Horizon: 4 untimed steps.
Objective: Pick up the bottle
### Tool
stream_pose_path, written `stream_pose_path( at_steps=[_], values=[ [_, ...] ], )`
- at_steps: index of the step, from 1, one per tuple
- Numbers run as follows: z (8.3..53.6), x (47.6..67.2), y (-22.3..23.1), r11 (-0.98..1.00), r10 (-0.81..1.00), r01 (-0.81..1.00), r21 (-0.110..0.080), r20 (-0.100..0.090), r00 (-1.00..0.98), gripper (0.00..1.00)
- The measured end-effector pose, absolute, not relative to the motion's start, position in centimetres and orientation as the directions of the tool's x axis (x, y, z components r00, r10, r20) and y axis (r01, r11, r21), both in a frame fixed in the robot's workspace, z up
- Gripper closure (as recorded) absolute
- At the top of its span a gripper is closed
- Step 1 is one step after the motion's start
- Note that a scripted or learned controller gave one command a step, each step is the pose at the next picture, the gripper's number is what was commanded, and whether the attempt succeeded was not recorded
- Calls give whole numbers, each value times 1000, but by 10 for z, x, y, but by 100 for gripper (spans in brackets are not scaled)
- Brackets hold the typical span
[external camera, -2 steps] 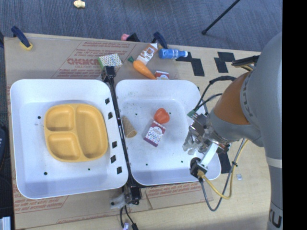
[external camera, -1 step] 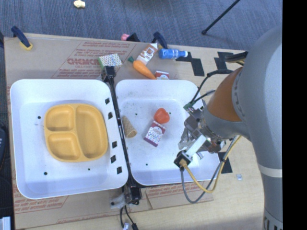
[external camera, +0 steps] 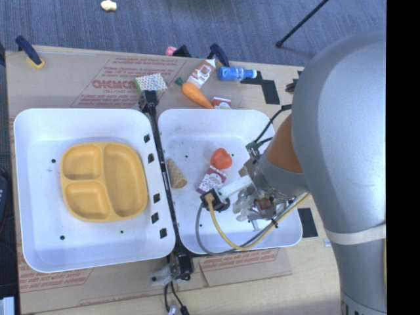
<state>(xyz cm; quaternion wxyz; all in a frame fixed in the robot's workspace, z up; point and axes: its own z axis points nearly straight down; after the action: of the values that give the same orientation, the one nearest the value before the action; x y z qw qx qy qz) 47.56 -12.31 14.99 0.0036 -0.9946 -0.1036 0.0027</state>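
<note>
While the grey arm (external camera: pixel 341 143) with its orange band leans over the right-hand shallow white bin (external camera: pixel 190 120), its gripper (external camera: pixel 254 207) hangs low near that bin's right wall; whether it is released or clenched I cannot tell. The small bottle (external camera: pixel 215 171) with a red top and red-and-white label lies tilted mid-bin, just left of the gripper. A tan cone (external camera: pixel 176 174) lies by the bin's left wall. A yellow three-compartment plate (external camera: pixel 104 180) sits in the left white bin (external camera: pixel 26 176).

I see a plate (external camera: pixel 104 180) in the left bin (external camera: pixel 26 176); in the right bin (external camera: pixel 197 120), a cone (external camera: pixel 176 173) lies left of the bottle (external camera: pixel 214 173).
</note>
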Motion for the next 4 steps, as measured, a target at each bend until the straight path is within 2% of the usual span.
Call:
stream_pose_path(
  at_steps=[1, 2, 3, 4],
  values=[
    [301, 476, -178, -972, 236, 236, -4, -2, 972, 100],
    [180, 494, -169, -957, 291, 291, -7, -4, 957, 100],
    [146, 476, -184, -966, 260, 259, -6, -3, 966, 100],
    [220, 481, -134, -961, 277, 277, -5, -3, 961, 100]
  ],
)
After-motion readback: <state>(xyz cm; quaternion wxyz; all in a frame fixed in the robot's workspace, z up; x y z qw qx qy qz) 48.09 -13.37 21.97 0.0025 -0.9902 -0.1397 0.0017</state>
